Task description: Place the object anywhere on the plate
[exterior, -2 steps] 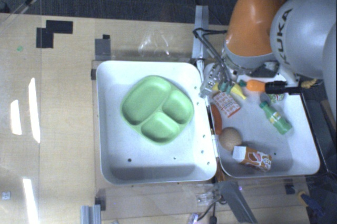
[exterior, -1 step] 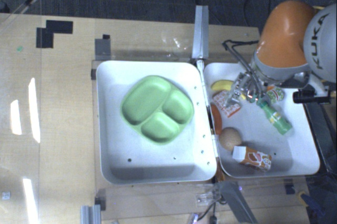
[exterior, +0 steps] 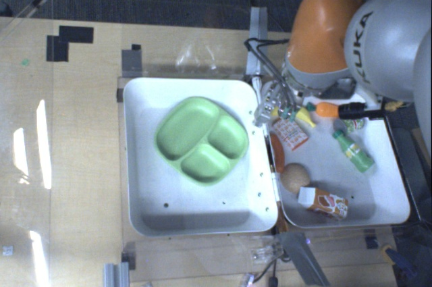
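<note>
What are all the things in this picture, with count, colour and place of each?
plate: 1, green, three compartments, in left bin
left bin: 1, white, centre
right bin: 1, white, right
packet: 1, red and white, right bin, upper left
bottle: 1, green, right bin, right side
ball: 1, brown, right bin, lower left
carton: 1, brown and white, right bin, front
carrot: 1, orange, right bin, back
arm: 1, grey and orange, above right bin
gripper: 1, metal, over the bins' shared edge
</note>
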{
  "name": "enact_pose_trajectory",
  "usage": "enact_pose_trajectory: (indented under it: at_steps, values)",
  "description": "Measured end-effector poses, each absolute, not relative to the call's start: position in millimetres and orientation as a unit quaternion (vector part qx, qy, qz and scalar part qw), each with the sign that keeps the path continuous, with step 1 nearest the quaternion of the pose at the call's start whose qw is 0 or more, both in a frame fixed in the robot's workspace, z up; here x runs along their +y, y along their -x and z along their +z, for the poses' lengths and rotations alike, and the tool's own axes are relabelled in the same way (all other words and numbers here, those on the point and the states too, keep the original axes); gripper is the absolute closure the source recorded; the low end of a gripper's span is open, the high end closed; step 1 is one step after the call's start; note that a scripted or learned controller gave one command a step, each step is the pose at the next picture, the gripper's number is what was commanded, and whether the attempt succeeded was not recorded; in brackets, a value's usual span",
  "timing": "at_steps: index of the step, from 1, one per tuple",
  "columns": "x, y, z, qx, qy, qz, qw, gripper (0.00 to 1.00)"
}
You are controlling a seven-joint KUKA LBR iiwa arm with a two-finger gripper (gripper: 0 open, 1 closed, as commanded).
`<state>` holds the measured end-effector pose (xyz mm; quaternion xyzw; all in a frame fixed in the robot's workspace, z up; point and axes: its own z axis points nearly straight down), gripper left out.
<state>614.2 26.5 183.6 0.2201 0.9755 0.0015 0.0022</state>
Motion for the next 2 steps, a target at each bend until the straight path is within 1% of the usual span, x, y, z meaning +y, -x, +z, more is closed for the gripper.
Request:
enact_pose_trajectory:
  at_steps: [1, 2]
  values:
    - [-36.4, -593.3, 191.9, 0.980, -0.197, 0.0007, 0.003, 1.00]
    - [-25.1, -617.7, 263.6, 0.962, -0.274, 0.0011, 0.003, 1.00]
